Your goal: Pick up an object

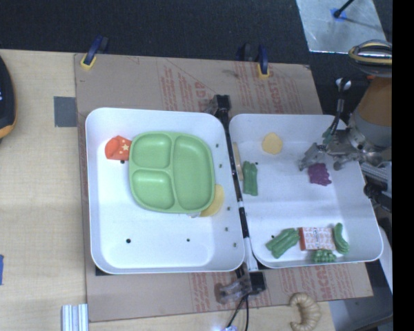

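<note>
hovering tool (323, 156) above purple toy (320, 174)

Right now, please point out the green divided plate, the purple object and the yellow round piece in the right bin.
green divided plate (172, 172): camera view, on its central ridge.
purple object (320, 174): camera view, on its middle.
yellow round piece (272, 143): camera view, on its top face.

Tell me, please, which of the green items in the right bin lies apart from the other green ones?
The green piece beside the divider on the right bin's left; the other green ones cluster along its front edge.
</note>
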`<action>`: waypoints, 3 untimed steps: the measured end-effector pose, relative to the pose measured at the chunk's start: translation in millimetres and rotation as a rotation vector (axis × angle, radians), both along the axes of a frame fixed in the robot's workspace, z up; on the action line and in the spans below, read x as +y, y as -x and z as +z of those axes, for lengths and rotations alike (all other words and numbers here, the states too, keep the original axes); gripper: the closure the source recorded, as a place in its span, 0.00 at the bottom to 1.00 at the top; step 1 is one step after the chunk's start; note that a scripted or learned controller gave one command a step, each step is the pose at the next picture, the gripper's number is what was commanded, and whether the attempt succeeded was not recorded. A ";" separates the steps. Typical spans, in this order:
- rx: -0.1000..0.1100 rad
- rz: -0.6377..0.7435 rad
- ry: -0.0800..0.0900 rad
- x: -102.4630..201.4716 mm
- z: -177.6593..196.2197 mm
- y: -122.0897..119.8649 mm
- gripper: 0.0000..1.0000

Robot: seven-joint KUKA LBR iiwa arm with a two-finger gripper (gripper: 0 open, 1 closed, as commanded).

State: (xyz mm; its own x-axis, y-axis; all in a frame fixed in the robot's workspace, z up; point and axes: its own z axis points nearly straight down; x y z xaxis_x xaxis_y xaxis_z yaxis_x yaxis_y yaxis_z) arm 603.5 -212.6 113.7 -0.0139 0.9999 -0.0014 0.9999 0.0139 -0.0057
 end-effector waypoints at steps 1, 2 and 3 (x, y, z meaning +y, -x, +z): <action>0.000 -0.006 -0.002 1.3 -22.7 3.3 0.00; -0.003 -0.003 0.000 0.1 -9.6 2.0 1.00; -0.002 -0.003 0.000 0.2 -10.1 2.1 0.00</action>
State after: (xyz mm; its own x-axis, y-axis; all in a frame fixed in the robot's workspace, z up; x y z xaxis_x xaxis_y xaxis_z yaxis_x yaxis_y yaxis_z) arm 601.4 -212.4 103.6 -0.0110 0.9999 -0.0016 0.9999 0.0110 -0.0038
